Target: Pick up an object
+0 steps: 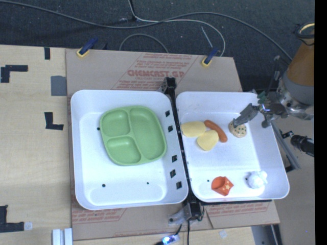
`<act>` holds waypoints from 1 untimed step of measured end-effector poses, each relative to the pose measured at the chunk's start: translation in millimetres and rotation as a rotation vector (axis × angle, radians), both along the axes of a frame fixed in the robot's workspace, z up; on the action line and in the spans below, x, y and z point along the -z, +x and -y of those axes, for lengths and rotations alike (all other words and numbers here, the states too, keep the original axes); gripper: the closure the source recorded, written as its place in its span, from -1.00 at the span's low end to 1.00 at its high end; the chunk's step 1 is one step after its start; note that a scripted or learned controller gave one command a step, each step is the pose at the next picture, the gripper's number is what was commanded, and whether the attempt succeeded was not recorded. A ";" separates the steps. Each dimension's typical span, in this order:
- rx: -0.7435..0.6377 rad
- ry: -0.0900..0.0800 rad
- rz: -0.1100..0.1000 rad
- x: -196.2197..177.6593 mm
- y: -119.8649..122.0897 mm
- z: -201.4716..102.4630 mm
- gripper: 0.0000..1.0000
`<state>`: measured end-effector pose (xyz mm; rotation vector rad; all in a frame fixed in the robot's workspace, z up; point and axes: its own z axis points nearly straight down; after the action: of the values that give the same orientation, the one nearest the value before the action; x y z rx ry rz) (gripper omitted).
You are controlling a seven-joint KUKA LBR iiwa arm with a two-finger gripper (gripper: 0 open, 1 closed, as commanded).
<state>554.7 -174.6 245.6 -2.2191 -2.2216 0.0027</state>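
Gripper: you see the gripper point(244, 118) reaching in from the right over the right bin point(265, 162), near its upper right part.
Fingers: one dark finger point(244, 116) slants down-left to its tip right at the cookie's upper edge; you cannot tell whether the fingers are spread or pressed together, nor whether they touch anything.
Cookie: the small round speckled cookie point(238, 131) lies on the bin floor just below that fingertip, either touching it or barely apart.
Sausage: the orange-red sausage point(216, 130) lies just left of the cookie, slanting down toward the right.
Yellow pieces: two pale yellow pieces point(200, 135) sit left of the sausage, touching each other, close to the divider between the bins.
Red piece: a red piece point(222, 186) sits near the right bin's front wall, well apart from the fingers.
White piece: a small white lumpy piece point(256, 179) sits in the front right corner of the same bin.
Left bin: the left bin point(84, 137) carries a green divided plate point(133, 135), set at a slight tilt.
Open room: you have bare floor in the middle of the right bin, between the cookie row and the front pieces, and along the back wall.
Edges: the cookie lies nearer the right wall than the divider; the bins rest on cardboard over the desk point(25, 152).
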 end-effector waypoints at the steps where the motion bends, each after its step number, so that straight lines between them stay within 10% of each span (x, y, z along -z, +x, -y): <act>1: 0.000 0.001 -0.006 56.7 -10.0 -5.5 -1.00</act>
<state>544.7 -169.1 188.9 -2.2153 -2.2180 0.0076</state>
